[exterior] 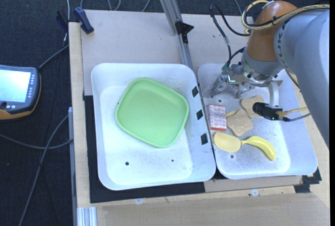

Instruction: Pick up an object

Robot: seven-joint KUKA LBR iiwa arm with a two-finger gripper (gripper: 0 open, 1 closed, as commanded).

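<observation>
In the right bin (299, 163) lie a red and white packet (217, 116), a tan toast-like slice (241, 125), a second tan piece (249, 103) partly under the arm, a round yellow piece (227, 142) and a curved yellow banana shape (263, 146). My gripper (226, 83) hangs low over the far left part of this bin, just beyond the packet and the tan pieces. Nothing shows in its grasp. A green square plate (152, 112) lies in the left bin (100, 81).
A slanted metal bar (170, 2) runs down to the divider between the bins. Cables lie on the dark floor at the left, beside a hand-held screen (15, 89). A blue clip (84, 19) sits at the bench's far left corner.
</observation>
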